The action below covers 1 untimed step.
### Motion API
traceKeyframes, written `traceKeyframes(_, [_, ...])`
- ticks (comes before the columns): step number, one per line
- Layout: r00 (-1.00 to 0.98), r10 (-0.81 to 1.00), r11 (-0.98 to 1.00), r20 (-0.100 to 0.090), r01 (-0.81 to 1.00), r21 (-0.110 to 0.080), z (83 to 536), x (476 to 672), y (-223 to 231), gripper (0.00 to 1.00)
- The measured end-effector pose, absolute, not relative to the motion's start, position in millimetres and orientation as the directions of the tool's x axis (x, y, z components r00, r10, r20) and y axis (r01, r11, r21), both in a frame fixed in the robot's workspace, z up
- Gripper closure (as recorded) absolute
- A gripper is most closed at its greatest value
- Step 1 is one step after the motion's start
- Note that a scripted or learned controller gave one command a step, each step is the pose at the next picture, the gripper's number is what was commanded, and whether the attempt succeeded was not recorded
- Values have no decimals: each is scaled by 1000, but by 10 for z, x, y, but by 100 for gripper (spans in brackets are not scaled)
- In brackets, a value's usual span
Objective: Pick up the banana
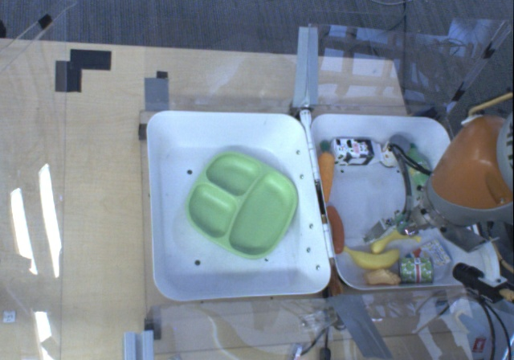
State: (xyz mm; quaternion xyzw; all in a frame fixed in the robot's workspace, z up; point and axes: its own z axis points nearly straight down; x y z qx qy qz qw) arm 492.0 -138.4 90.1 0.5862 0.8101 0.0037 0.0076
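- Camera view: the banana [374, 257] is seen lying in the near part of the right bin [365, 198], beside a green can [416, 268].
- The jaws' state cannot be told.
- A green plate [242, 204] is held in the left bin [173, 190].

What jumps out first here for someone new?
The green divided plate in the middle of the left bin. Then the cluttered right bin: a banana near its front edge, a carrot along its left wall, and the arm's orange band looming over its right side.
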Motion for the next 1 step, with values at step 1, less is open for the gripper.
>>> traceKeyframes(1, [-314, 949, 314, -9, 949, 23, 1021, 4954, -1365, 100])
